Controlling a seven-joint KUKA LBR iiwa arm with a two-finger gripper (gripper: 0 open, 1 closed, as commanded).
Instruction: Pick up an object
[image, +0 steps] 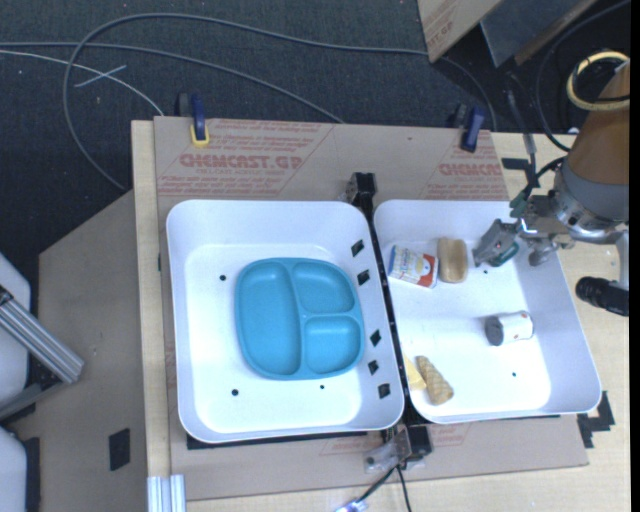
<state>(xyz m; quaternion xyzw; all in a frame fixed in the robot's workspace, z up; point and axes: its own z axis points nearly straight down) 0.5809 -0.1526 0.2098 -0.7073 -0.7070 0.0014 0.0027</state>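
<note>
"CHEMCAST GP" is printed in red on the board at 12 o'clock. The gripper is seen open and unladen over the right bin, bare floor lying toward 5 o'clock.

The arm reached in from the right edge, its orange band above a grey wrist. The gripper hung low at the wrist's left side, its two fingers spread apart, pointing down and leftward, with nothing between them
</note>
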